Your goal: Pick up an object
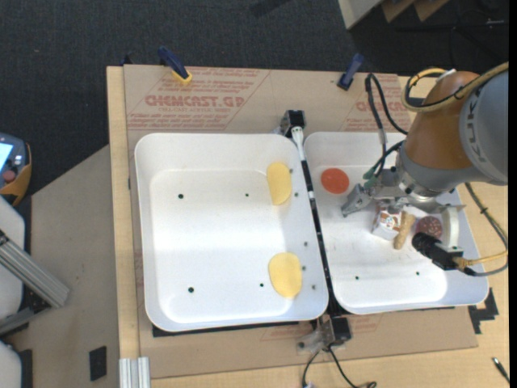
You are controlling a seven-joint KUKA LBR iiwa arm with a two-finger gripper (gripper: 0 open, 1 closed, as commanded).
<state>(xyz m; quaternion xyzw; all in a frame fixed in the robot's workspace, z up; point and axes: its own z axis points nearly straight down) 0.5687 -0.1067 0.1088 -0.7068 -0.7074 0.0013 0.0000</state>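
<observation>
Dark carpet around a cardboard-topped bench [202,95], two white bins side by side. The arm [440,136] hangs over the right bin [388,293], the gripper [367,199] low beside a small cluster of objects [392,223], a red disc [335,180] just left of it. Best move, I'd say — settle on one piece, centre over it, descend straight. Fingers open or closed? Cannot tell; nothing visibly held. Two yellow pieces [279,183] lie in the left bin [202,241].

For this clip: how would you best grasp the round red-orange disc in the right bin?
The flat red-orange disc lies apart from the right white bin walls and the small white box. Probably come straight down from above, pinching across its rim; its round shape suits any finger angle.
</observation>
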